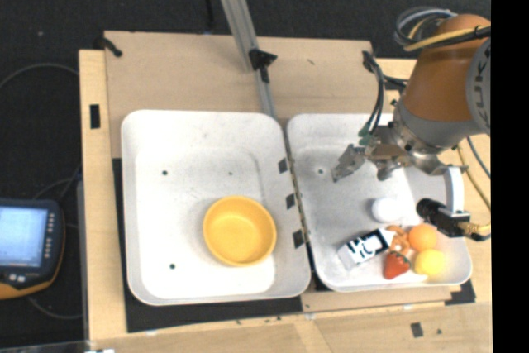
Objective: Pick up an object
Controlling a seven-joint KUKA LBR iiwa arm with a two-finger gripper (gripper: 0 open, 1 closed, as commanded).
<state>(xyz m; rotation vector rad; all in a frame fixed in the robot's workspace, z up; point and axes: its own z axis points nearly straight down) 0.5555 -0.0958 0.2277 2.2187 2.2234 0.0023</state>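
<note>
My gripper (364, 168) hangs over the upper middle of the right bin (322, 136), open, with nothing between its fingers. Just below and right of it lies a small white round object (386, 209). In the bin's lower right corner sit a black and white box (364, 248), an orange fruit (423, 237), a yellow fruit (431, 263) and a red piece (396, 265), packed close together. A yellow bowl (240, 230) stands in the lower middle of the left bin (165, 145).
A grey metal post (237, 4) slants up from behind the seam between the bins. A black clamp with cable (442, 217) hangs off the arm at the right bin's right edge. A screen device (29, 245) lies left of the bench.
</note>
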